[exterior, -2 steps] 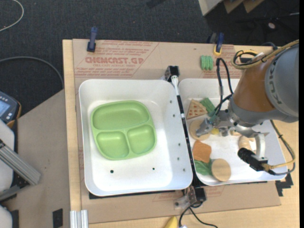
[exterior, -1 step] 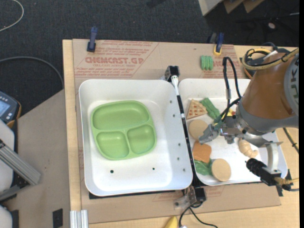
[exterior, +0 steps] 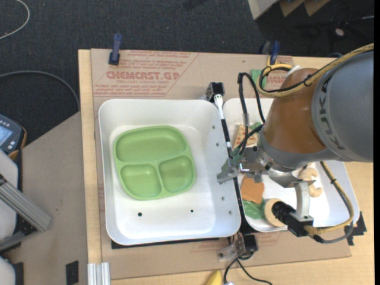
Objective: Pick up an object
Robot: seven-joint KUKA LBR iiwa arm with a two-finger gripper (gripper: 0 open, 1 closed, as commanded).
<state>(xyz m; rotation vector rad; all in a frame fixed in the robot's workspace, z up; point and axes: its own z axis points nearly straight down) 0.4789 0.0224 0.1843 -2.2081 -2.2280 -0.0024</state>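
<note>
Camera view: your arm (exterior: pixel 320 114) comes in from the right and hangs over the right bin (exterior: pixel 350 186), wrist bent down, orange band facing the camera, grey housing covering most of that bin. The gripper (exterior: pixel 233 170) sits low at the right bin's left wall, just beside the divider between the two bins. Grip state: can't tell, the wrist body and cables block it. Nothing is visibly held.

Relative to the right bin:
- Inside it, under and around the wrist, you have a clutter of small objects: an orange-brown flat piece (exterior: pixel 253 189) just below the gripper, a green scrap (exterior: pixel 252 208) touching it, and a cream ring-shaped item (exterior: pixel 273 212) at the near edge. A pale lump (exterior: pixel 309 174) peeks out right of the wrist. Any of these is a candidate object; all rest on the bin floor.
- Left of it, touching wall to wall, is the left bin (exterior: pixel 113 177), which carries a green divided tray (exterior: pixel 154 161) lying flat, three compartments up.
- Both bins rest on a cardboard sheet (exterior: pixel 142 70).
</note>
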